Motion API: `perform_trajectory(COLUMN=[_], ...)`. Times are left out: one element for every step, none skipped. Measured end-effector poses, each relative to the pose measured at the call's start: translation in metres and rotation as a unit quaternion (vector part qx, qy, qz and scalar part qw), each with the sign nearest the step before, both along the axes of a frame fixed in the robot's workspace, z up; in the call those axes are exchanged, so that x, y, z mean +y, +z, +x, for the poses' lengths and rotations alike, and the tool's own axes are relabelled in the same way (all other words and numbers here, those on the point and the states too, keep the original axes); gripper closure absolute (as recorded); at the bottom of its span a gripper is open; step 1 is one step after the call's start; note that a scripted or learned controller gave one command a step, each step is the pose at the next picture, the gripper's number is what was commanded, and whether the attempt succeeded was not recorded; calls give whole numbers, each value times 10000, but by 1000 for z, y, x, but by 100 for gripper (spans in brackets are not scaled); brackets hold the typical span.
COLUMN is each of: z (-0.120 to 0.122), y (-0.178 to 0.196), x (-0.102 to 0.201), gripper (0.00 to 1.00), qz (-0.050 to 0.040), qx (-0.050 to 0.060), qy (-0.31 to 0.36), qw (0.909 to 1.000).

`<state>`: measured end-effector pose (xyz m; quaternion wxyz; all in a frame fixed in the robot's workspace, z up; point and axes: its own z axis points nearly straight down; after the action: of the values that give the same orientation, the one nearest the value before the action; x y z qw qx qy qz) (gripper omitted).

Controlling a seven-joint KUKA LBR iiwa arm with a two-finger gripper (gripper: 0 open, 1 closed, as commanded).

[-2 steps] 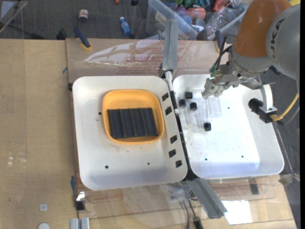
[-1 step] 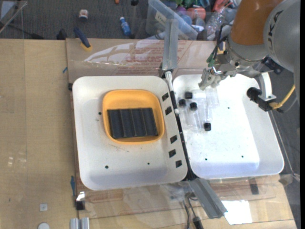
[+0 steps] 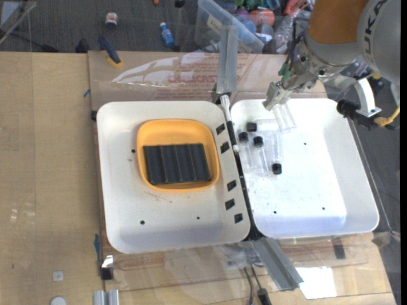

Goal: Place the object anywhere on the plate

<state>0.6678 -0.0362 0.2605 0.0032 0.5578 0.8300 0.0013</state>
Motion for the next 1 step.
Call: perform_trajectory(z=[0], y=[21], x=[-2], gripper=[100], qz=[-1], qx=[-2], qy=[153], qw=[9999])
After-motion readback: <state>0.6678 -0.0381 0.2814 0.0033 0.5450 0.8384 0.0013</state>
